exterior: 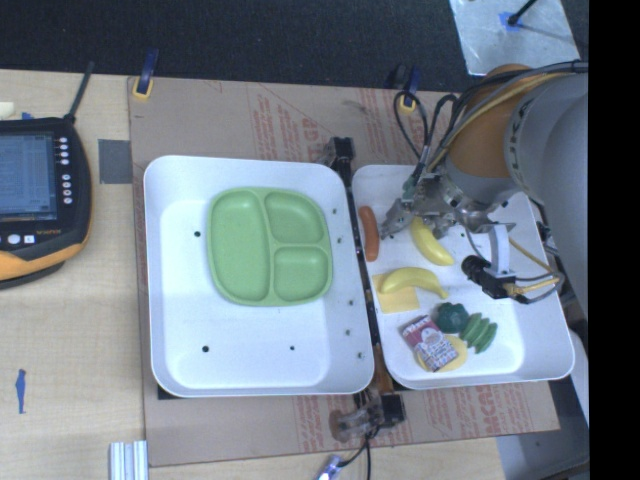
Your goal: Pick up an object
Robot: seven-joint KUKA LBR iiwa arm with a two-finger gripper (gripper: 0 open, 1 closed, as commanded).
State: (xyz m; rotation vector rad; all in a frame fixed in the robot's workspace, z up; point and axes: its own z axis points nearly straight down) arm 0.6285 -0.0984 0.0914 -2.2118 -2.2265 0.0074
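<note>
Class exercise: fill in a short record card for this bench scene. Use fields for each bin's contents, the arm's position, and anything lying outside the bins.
left bin: a green divided plate
right bin: a toy hot dog, two yellow bananas, a small red-and-white packet, a dark green vegetable toy
arm: reaches in from the right, low over the right bin's upper half
gripper: just above the upper banana; grip cannot be made out
outside the bins: an orange-edged control pendant on the bench at far left
</note>
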